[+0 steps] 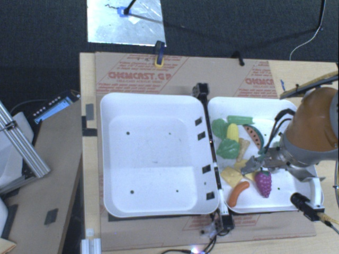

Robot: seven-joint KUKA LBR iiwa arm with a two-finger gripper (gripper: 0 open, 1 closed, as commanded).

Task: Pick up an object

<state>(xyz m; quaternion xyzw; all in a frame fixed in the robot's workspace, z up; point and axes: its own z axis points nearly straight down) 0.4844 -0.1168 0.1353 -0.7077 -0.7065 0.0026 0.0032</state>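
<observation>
When scanning from the left, past the left bin [153, 152] and across the divider into the right bin [249, 100] on the counter [222, 70]: toy food packed close. Green pepper [228, 148] touching a yellow corn cob [233, 132]. Lower down, a yellow wedge [231, 174] and an orange sausage [238, 193], just beside a purple grape bunch [263, 183]. Watermelon slice [256, 136] further back.

Gripper [258, 164] low over the heap, fingers apparently parted and gripping nothing, tips near the wedge and the grapes. Likeliest target, judging by position: the grapes, near the bin's front wall.

Risks from here:
- Closing on two pieces at once, or on the gap between them, and rising bare.
- Nudging the rounded, bumpy bunch sideways and losing it.
- Landing a fingertip on the wedge rather than beside it.

Crowding to blame throughout.
</observation>
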